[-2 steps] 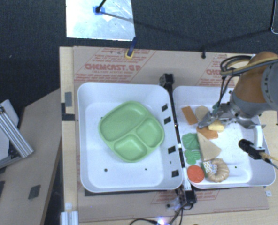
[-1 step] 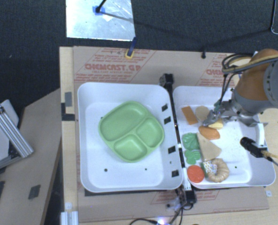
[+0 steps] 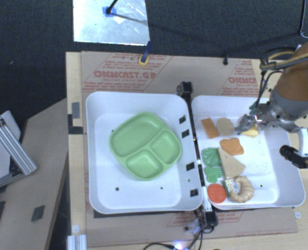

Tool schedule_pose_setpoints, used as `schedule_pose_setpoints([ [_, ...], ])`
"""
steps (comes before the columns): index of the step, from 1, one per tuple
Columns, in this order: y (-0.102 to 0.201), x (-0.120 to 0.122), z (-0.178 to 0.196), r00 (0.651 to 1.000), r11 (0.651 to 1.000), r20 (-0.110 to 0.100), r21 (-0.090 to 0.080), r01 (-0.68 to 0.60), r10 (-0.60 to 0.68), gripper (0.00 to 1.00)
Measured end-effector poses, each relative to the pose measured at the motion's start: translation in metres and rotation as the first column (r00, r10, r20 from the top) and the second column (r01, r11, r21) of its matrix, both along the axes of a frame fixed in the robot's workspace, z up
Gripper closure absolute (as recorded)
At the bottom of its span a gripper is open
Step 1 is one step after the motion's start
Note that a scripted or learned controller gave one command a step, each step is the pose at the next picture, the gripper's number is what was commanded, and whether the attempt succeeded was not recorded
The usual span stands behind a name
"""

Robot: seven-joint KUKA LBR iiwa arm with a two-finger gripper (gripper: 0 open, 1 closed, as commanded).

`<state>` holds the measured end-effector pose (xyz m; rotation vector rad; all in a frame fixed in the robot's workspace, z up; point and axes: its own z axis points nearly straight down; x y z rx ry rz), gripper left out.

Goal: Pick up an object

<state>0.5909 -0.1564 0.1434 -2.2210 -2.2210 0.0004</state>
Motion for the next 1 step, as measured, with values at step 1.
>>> schedule_pose_setpoints([
  [1, -0.0012, 0.0040, 0.0585, 1.000, 1.000, 0.001, 0.000, -0.004, 0.004, 1.00],
])
